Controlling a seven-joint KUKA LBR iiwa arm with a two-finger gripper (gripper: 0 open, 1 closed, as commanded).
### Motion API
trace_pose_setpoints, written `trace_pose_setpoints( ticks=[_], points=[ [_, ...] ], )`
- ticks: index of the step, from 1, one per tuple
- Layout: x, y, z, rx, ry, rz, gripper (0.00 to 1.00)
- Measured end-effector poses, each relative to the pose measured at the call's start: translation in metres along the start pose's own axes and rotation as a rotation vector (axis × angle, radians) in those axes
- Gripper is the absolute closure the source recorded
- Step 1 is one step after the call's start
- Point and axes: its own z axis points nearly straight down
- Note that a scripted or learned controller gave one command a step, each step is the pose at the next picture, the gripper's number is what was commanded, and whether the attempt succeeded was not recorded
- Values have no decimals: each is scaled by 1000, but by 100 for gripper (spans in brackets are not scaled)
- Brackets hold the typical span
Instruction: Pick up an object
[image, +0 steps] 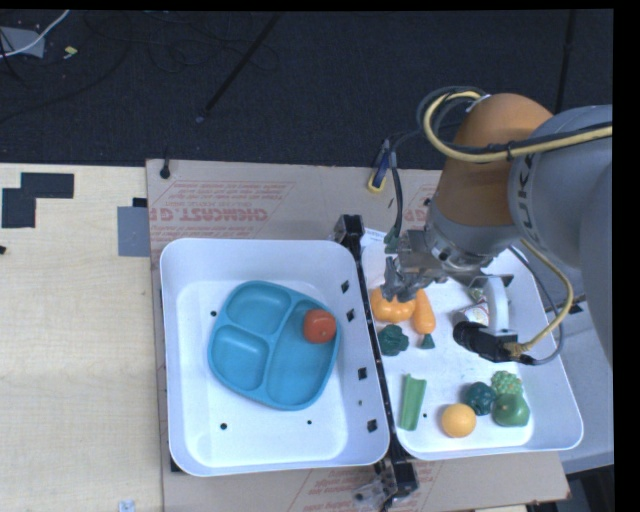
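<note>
The grey arm (560, 170) reached in from the right, its orange band (490, 150) bulking above the wrist, and bent down over the upper left part of the right bin (565, 425). The gripper (403, 290) hung low at the left side of that bin, directly over an orange-yellow toy (390, 308), with an orange carrot-shaped piece (425, 315) just beside it on the right. The tips were dark and small against the toys, and whether they were spread or closed could not be made out; nothing could be seen clamped between them. Just below the gripper lay a dark green piece (392, 341), and lower down a green stick (412, 402), a yellow ball (458, 420) and a green cluster (508, 398). The left bin (190, 420) held a blue divided plate (270, 345) with a red ball (320, 326) in its upper right compartment, well apart from the gripper.
</note>
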Motion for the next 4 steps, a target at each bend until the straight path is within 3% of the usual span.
trace_pose_setpoints(
  ticks=[2,3,4],
  points=[
    [99,23,-14,0,1,0,100],
    [97,21,-11,2,-2,3,100],
    [103,34,-10,-1,-2,2,100]
  ],
)
